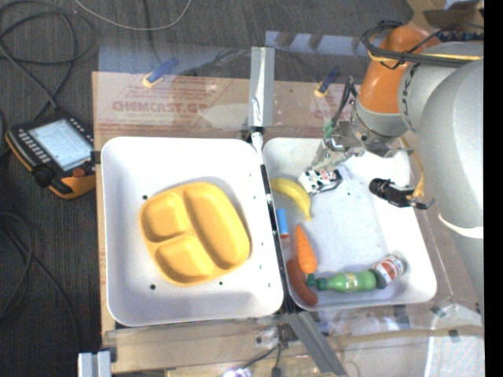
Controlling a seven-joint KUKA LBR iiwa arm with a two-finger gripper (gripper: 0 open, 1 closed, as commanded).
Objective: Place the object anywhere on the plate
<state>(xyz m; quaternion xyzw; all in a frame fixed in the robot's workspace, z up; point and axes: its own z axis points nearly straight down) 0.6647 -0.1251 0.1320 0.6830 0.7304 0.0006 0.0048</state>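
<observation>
A yellow plate [195, 231] with three compartments lies in the left white bin [126, 163]. My gripper [330, 162] hangs low over the far part of the right bin [365, 226]. Right under its tip sits a small black-and-white object [320, 180]; whether they touch is unclear. A yellow banana [293, 195] lies just left of that object. The gripper is well to the right of the plate, past the wall between the bins.
Along the right bin's left and near sides lie a blue stick [282, 223], an orange carrot [305, 249], a brown sausage [300, 283], a green bottle [350, 281] and a small can [391, 268]. A teach pendant [53, 148] rests on the floor at left.
</observation>
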